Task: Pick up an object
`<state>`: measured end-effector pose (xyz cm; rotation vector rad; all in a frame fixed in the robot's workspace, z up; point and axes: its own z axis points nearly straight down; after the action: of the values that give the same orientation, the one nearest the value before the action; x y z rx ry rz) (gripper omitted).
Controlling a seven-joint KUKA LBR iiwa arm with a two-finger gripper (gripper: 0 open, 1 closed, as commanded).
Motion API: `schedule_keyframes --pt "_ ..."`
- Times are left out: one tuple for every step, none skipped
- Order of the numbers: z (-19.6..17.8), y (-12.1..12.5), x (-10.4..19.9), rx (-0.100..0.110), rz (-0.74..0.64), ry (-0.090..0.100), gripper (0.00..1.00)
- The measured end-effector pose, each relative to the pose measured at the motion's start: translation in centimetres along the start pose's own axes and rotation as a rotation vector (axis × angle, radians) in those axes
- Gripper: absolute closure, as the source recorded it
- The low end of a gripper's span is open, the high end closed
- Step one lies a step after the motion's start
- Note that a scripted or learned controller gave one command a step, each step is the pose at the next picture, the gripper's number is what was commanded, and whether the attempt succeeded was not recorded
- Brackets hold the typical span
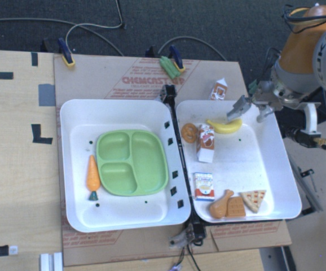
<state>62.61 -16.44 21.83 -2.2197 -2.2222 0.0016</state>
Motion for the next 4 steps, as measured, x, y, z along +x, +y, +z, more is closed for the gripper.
schedule_keyframes --pt "11.7 -2.6 5.5 -0.001 0.000 0.000 0.00" --pt "13.3 0.7 6.2 -0.001 -0.001 0.001 0.00" --pt "13.3 3.6 6.2 0.022 0.000 0.003 0.00" --pt "13.3 3.8 6.4 0.024 0.002 0.000 0.00"
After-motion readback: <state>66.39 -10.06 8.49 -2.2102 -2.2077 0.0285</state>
